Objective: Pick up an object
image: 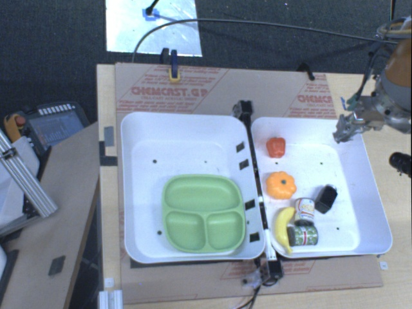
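The gripper (pixel 343 131) hangs beyond the pepper (pixel 275 147), fingers' spread unclear, nothing held; descending there risks hitting the bin's rim (pixel 368 153).

Two white bins (pixel 187 124), one green tray (pixel 203 212), two cans (pixel 302 235), one banana (pixel 283 229), one pumpkin (pixel 281 185), one red pepper (pixel 276 147), one black block (pixel 326 198).

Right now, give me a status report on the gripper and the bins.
Gripper above right bin's far right rim, holding nothing. Red pepper, small pumpkin, banana, can untouched. Path clear.
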`<state>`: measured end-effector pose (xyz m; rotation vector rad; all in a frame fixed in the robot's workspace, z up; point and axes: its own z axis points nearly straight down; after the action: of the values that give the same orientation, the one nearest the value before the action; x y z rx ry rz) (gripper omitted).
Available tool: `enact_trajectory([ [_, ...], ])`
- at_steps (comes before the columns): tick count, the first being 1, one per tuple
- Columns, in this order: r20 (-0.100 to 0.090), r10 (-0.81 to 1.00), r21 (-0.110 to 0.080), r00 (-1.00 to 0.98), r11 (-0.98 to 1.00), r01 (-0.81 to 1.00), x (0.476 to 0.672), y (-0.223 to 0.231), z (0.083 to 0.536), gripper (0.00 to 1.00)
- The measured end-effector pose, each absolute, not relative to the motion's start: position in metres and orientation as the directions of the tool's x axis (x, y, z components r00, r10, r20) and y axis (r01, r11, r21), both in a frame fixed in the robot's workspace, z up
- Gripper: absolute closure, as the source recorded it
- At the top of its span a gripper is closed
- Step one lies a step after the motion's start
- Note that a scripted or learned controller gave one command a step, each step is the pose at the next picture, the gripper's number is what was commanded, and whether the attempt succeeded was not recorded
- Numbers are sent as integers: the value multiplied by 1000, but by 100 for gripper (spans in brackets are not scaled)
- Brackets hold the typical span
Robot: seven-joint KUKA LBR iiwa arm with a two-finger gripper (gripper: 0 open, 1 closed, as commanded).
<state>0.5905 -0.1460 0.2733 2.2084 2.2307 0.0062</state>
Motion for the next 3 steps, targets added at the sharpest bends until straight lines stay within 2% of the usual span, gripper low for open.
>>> enact_trajectory([
  [2,2,1000,1,-9,9,1000,591,-40,266,100],
  [3,2,1000,2,-9,9,1000,598,4,264,100],
])
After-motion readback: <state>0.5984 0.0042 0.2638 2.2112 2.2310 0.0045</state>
